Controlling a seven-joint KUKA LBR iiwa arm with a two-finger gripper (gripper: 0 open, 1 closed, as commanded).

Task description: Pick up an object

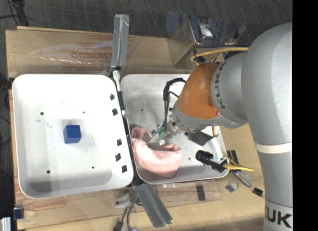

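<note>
Now | claw [161,136] over pink, soft, crumpled cloth [156,158], right bin [144,88] | grip perhaps unreadable, cannot tell

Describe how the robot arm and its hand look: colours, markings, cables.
The arm is bulky, rounded and light grey, with an orange band above the wrist, a pale ring lower down and dark KUKA lettering. A black cable loops beside the wrist. The hand is small, metallic, with green wiring.
</note>
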